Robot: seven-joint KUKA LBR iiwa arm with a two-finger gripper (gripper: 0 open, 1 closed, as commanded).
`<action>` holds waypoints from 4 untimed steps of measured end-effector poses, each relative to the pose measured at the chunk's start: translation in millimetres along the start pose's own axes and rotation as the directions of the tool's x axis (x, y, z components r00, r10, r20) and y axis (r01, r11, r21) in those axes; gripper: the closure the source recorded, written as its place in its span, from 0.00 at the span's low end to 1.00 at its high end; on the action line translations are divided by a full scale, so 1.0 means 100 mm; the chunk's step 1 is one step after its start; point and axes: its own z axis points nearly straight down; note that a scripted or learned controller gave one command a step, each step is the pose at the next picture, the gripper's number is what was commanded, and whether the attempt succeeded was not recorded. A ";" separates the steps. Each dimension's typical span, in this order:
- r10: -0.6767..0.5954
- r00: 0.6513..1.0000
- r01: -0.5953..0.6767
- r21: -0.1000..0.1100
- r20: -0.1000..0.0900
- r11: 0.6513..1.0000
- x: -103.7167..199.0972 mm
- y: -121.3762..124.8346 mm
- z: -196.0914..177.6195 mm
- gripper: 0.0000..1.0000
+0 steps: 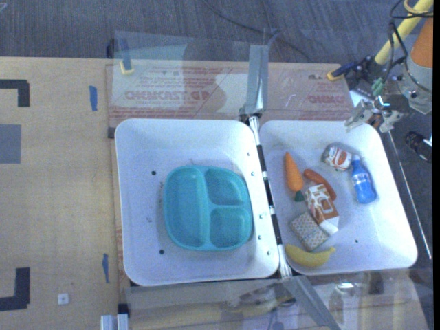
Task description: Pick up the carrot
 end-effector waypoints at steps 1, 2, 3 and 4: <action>-0.156 0.988 0.156 0.001 0.000 0.988 0.72 0.07 0.65 0.00; -0.234 0.972 0.234 0.001 -0.001 0.972 1.18 -0.08 0.68 0.00; -0.217 0.976 0.217 -0.005 0.000 0.976 1.12 -0.40 1.27 0.00; -0.215 0.977 0.215 -0.010 0.001 0.977 1.11 -0.39 1.16 1.00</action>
